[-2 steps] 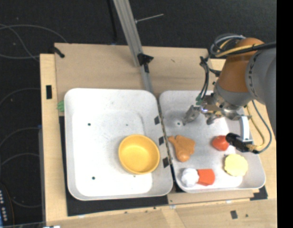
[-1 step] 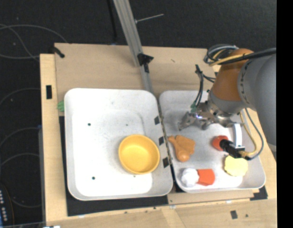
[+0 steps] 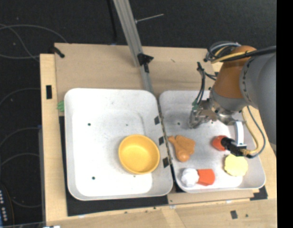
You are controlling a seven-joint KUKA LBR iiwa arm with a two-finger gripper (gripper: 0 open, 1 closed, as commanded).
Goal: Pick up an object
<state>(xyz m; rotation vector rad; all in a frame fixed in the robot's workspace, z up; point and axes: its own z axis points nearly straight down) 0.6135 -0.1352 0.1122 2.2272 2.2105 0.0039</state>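
Crowding the right bin's [image 3: 260,177] front rim, white ball [image 3: 188,176] and orange block [image 3: 206,176]; pincer [image 3: 197,119] state unclear.

Overhead slanted view of both bins [image 3: 113,99]

bowl [image 3: 138,154] in left bin [image 3: 89,108], gripper [image 3: 196,120] over right bin [image 3: 177,103]

Even overhead light, soft picture

My two white bins [image 3: 113,141] shine bright and nearly washed out, while the floor [image 3: 23,23] around the bench stays almost black. Shadows under the yellow bowl [image 3: 138,154] and my arm [image 3: 241,80] are faint. Small things look slightly soft and grainy throughout.
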